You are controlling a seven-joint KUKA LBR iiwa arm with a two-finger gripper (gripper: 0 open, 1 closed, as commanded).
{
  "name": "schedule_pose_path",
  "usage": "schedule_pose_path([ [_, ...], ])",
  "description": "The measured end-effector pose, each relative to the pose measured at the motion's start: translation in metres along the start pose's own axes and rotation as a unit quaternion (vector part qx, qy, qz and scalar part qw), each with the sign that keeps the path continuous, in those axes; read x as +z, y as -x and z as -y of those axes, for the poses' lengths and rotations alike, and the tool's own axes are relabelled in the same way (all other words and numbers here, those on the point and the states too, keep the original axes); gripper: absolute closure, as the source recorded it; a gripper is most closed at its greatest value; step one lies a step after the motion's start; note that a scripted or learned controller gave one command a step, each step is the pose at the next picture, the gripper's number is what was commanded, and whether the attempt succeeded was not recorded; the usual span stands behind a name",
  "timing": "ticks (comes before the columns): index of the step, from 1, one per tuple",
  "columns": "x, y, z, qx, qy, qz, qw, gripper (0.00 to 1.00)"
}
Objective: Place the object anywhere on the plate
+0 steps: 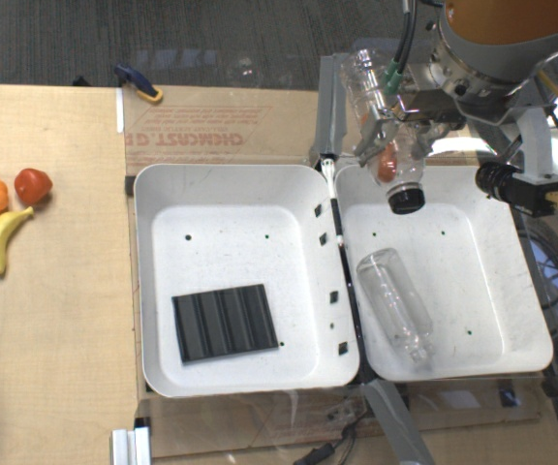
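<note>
The small bottle (pixel 402 174) with the black cap is hanging over the back of the right bin (pixel 511 289), well apart from the black plate (pixel 225 322). The gripper (pixel 395 145) is gripping it, with the fingers (pixel 368 147) closing on its sides. The plate is lying flat in the left bin (pixel 231 201). Another clear bottle (pixel 396 304) is lying in the right bin.

The grey KUKA arm with its orange band (pixel 511 8) enters at the upper right of the frame, wrist angled down and leftward. Its two-finger gripper (pixel 395 153) hangs at upper centre-right, with cables trailing beside the wrist.
</note>
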State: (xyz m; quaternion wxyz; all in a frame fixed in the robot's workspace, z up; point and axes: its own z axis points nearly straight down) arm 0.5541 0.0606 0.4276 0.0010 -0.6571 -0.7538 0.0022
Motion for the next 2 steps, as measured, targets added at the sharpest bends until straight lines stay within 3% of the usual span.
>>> schedule_pose_path([
  [1, 0.023, 0.014, -0.048, -0.053, 0.000, 0.000, 0.9986, 1.00],
  [2, 0.014, 0.021, -0.082, 0.005, 0.001, 0.000, 1.0000, 1.00],
])
